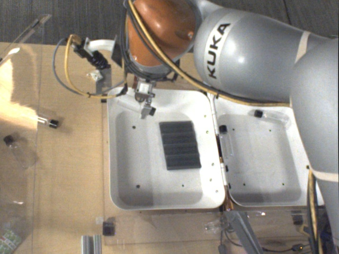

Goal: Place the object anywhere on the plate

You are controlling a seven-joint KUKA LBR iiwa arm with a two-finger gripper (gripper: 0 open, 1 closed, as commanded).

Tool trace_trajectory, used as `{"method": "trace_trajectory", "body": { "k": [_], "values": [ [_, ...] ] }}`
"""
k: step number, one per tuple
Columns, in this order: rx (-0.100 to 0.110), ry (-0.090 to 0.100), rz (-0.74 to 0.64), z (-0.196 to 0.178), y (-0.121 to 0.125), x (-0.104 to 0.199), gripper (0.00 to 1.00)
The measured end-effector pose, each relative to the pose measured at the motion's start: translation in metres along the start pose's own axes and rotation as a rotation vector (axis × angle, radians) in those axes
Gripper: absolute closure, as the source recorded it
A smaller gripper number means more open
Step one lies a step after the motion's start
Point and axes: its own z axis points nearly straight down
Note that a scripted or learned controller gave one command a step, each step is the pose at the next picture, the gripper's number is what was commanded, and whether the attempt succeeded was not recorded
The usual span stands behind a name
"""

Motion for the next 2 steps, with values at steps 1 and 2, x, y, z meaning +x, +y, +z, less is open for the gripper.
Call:
{"method": "trace_trajectory", "body": {
  "k": [1,2],
  "values": [
    [0.007,0.001,0.004,-0.0115,-0.0012,0.0005,1.0],
    [0.007,0.001,0.004,-0.0115,-0.0013,0.0005,0.0]
  ]
}}
